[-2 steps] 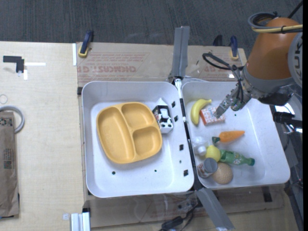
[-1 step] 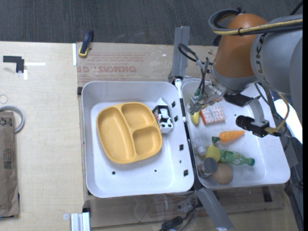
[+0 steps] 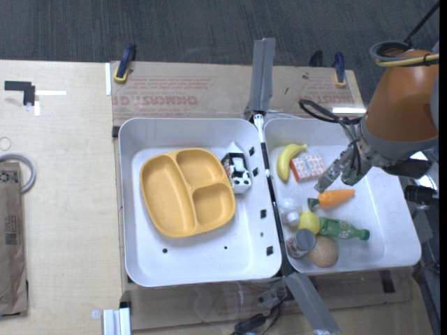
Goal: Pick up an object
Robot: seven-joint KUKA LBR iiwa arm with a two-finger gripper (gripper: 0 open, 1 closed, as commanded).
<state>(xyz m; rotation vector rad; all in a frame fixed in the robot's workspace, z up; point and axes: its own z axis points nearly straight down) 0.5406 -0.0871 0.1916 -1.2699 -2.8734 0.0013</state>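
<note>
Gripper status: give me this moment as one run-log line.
gripper: open, nothing held | position: right bin, above carrot | nearby: red-and-white box | pick: not done

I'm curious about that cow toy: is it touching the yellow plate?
Touching. The camera view shows the cow toy lying right against the right rim of the yellow plate, with no white bin floor between them.

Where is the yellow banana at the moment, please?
The curved yellow banana lies in the right-hand white bin, near its back left corner, just left of the small red-and-white carton.
</note>
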